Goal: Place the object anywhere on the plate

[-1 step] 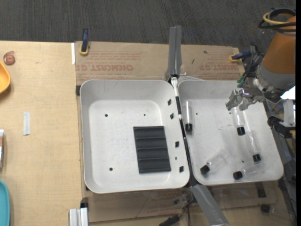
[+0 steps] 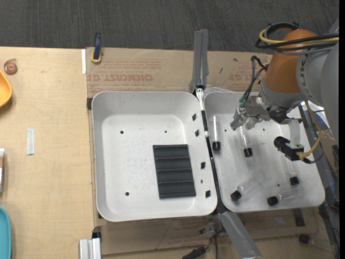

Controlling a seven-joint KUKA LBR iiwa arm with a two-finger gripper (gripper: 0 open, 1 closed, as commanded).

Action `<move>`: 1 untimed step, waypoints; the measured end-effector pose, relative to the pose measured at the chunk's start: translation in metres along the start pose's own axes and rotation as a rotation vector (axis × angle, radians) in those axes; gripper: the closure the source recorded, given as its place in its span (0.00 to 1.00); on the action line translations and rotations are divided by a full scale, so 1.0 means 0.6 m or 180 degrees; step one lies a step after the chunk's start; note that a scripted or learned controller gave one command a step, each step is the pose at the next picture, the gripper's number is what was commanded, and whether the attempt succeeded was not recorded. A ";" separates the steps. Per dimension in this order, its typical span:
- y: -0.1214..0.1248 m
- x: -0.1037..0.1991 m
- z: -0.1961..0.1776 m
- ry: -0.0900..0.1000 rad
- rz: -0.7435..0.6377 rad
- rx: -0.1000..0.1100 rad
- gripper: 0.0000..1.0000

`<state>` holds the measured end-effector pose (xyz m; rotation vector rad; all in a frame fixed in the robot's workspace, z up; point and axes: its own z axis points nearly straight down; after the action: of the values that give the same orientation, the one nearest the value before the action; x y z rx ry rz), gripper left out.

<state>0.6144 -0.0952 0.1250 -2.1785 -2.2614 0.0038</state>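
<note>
While gripper (image 2: 243, 118) is hovering over right bin (image 2: 307, 196), finger state impossible to tell; nothing visibly held. Clear tubes (image 2: 247, 143) are lying scattered beneath. Black ridged plate (image 2: 173, 170) is waiting in left bin (image 2: 108, 144). Advice: centre over one tube, descend straight.

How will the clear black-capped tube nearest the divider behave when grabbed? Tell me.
The tube looks round and lies flat in the right bin, so it would probably roll if nudged. Its clear, smooth wall may be slippery. Slim, so likely light.
</note>
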 end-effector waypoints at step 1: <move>-0.071 0.133 -0.109 0.0000 -0.0447 0.0001 1.00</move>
<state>0.5689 -0.0170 0.1906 -2.0144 -2.4083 0.0042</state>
